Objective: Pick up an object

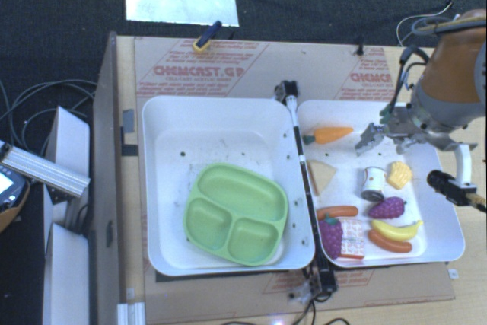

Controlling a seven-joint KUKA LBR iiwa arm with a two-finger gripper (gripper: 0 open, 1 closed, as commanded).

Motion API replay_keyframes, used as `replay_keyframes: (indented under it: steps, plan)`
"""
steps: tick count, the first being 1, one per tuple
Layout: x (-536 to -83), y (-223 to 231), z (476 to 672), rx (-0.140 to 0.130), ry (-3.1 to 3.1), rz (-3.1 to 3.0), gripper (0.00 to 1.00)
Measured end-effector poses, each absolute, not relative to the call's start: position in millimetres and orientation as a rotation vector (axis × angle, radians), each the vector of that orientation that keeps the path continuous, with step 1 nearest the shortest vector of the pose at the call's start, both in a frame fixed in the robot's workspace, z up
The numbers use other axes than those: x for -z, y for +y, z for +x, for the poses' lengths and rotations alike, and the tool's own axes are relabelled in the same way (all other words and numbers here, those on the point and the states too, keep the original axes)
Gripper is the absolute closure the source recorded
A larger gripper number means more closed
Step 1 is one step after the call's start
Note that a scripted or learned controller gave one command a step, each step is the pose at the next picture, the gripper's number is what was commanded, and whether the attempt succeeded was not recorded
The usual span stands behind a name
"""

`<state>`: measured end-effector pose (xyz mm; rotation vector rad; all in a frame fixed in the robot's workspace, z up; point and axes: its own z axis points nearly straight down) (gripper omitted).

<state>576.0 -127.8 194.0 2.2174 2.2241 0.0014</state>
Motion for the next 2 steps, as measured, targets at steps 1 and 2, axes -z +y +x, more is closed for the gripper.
replay_keyframes:
  steps: [1, 2]
  plan:
    - [-148.7, -139.5, 550.0, 0.000, 2.223, 2.220, 0.00]
    - [-84.1, -158.0, 535.0, -0.001, 2.222, 2.220, 0.00]
